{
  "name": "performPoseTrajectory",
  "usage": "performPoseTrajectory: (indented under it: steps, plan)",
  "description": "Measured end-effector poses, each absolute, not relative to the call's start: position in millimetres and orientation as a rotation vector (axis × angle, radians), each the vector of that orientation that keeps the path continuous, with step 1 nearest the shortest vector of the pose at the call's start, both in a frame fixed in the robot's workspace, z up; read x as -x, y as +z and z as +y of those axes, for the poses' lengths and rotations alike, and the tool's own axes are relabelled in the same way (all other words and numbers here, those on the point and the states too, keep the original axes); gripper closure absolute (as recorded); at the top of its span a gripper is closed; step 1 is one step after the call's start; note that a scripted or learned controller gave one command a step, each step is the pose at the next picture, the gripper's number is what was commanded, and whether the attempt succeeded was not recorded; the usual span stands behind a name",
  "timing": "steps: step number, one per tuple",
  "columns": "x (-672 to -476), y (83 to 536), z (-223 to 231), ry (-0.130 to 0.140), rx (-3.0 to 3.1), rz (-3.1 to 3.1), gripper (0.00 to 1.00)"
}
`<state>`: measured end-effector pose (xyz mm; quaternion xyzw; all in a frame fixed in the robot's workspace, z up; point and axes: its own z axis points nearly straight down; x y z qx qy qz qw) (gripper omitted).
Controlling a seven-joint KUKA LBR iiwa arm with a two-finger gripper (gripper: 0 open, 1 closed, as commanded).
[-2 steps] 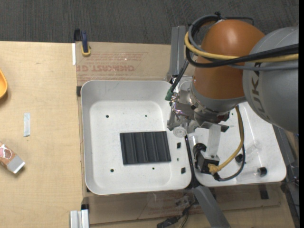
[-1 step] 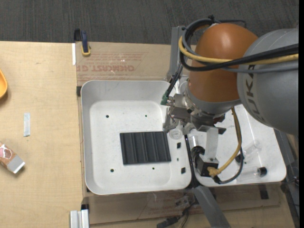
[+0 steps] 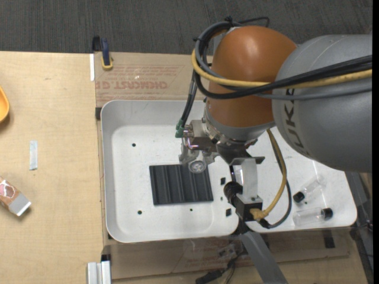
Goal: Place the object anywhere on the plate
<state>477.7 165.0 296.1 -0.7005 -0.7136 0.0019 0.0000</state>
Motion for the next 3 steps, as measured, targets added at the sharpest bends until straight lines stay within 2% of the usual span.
performPoseTrajectory:
  steps: [1,2,3]
  plan:
    - [-477.3,246.8,128.4,0.008,2.108,-2.327,1.0]
    - [-477.8,307.1,160.7,0.006,2.001,-2.421,1.0]
    - [-477.4,244.3,138.8,0.007,1.905,-2.496,1.0]
